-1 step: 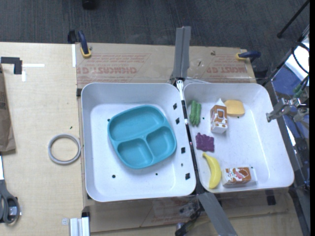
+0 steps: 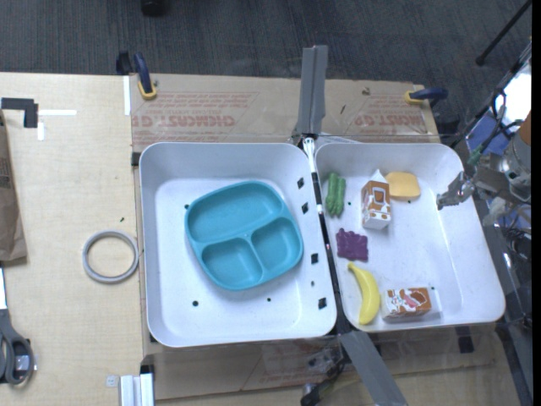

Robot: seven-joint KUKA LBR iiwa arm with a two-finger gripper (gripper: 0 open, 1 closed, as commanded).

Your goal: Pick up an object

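Gripper (image 2: 450, 195) sits at the right rim of the right bin (image 2: 473, 252), low over the bin's upper right edge, coming in from the arm (image 2: 507, 172) at the frame's right side. Cannot tell how it is set; it is small and blurred against the rim. Nothing visible in it.

Closest item: yellow-orange block (image 2: 404, 185), up near the bin's back wall, apart from the gripper. Just left of it, touching or nearly so, a small milk-style carton (image 2: 376, 205) standing upright, white with orange and brown print. Further left, by the divider between bins, a green pickle-like vegetable (image 2: 336, 194) lying lengthwise. Below it a purple grape-like clump (image 2: 352, 244), mid bin. Lower still, a yellow banana (image 2: 366, 293) curved along the left part of the bin floor, and just beside it to the right a flat snack box (image 2: 409, 303) with red and white print, lying down near the front wall. All pickable objects are in the right bin, on its floor.

Left bin (image 2: 161, 227) holds a teal divided plate (image 2: 243, 234), three compartments, tilted slightly in plan, roughly centred.

Outside the bins on the wooden bench (image 2: 59, 184): a grey tape ring (image 2: 111, 255) left of the left bin, scissors (image 2: 14, 353) at the lower left edge, a brown paper bag (image 2: 8, 201) at the left edge. Cardboard sheet (image 2: 220, 112) behind the bins, clamps (image 2: 144, 79) at its corners.
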